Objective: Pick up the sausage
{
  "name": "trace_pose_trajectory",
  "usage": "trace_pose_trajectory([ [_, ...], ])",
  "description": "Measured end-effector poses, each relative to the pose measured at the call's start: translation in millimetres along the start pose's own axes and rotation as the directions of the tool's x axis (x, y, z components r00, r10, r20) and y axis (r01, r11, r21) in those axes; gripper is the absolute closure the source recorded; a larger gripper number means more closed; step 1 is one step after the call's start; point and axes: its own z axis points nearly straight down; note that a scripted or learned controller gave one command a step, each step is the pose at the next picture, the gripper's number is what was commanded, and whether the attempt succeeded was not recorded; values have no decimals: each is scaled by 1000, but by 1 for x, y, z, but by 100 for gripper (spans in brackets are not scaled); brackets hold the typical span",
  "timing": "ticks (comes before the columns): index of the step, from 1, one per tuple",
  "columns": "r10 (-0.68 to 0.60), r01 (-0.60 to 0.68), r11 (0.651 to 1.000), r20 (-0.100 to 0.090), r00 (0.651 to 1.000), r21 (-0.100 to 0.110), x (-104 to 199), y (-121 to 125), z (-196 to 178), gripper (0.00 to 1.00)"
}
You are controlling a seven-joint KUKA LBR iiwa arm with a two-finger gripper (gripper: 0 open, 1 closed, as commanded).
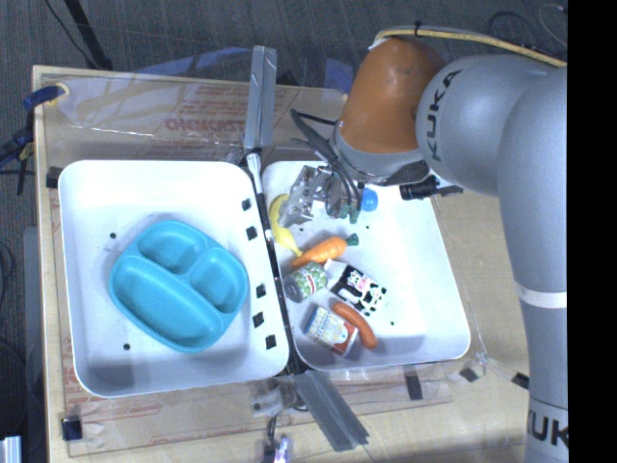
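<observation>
red-orange toy sausage (355,323) at right white bin's (434,297) near edge, beside small carton (327,327) | black-and-white patterned block (359,290), green can (308,283) | orange carrot (319,252), yellow banana (281,228) | metal jaws (319,199) above bin's far end, grip state cannot tell | blue divided plate (179,283) in left bin (96,201)

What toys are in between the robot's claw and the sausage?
The gripper hovers at the right bin's far end; the sausage lies near its front. The carrot and the black-and-white carton lie between them, but the sausage's top looks uncovered from above.
</observation>
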Motion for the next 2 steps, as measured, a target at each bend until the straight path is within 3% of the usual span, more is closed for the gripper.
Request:
trace_pose_trajectory([
  [1, -221, 221, 975, -2, 975, 0, -13, -35, 26, 100],
  [2, -530, 530, 848, 5, 848, 0, -23, -72, 56, 100],
])
